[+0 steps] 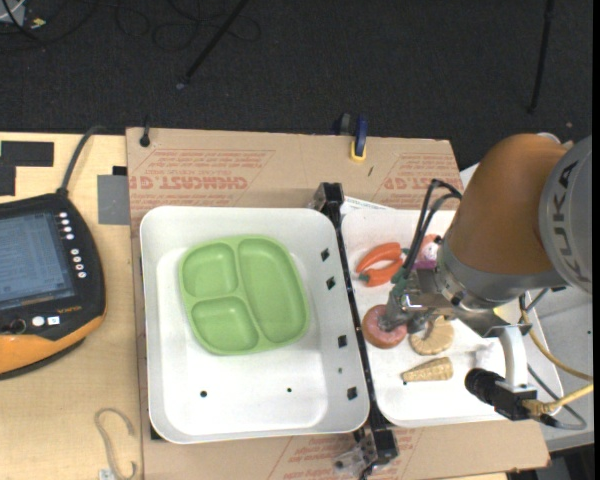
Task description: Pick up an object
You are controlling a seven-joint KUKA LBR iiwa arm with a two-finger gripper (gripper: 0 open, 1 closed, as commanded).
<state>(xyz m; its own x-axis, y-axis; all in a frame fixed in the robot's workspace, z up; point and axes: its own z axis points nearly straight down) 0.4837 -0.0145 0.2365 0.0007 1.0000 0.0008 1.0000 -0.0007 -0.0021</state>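
Camera view: gripper (405, 306), finger state unclear, hovers over pink donut (383, 328).

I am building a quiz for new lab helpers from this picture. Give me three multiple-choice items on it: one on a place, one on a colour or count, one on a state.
1. Where does the green tray lie?
A. in the left bin
B. in the right bin
C. on the cardboard

2. How many compartments does the green tray have?
A. two
B. three
C. five

3. How does the tool stand?
A. raised high over the left bin
B. low in the right bin among the toys
C. parked off the bench

Answers:
1. A, the tray rests on the floor of the left bin.
2. B, ridges split it into three wells.
3. B, it sits in the right bin by the pink disc, the cookie and the orange carrot.
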